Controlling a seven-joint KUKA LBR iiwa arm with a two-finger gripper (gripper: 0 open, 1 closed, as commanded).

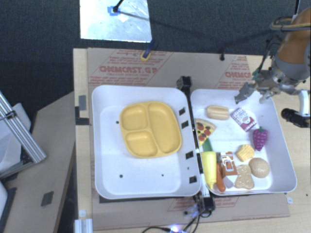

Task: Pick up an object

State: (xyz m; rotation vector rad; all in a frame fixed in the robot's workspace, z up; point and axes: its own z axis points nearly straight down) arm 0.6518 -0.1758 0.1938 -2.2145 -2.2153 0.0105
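My gripper (253, 95) hangs over the far right part of the right bin (284, 144), open, with nothing between its fingers. Just below it lies a white and purple packet (244, 119). To the packet's left is a tan bun (217, 112). Purple grapes (260, 138) lie toward the right wall. A pizza slice (204, 128) sits by the left wall. Nearer the front are a yellow cheese wedge (245, 153), a round tan roll (259, 167), a yellow corn-like piece (209, 165) and a tan cookie shape (244, 179).
The left bin (109, 174) holds a yellow divided plate (149, 129). A black divider (190, 130) runs between the two bins. A small red and white box (227, 160) and an orange carrot-like piece (219, 178) crowd the right bin's front left corner.
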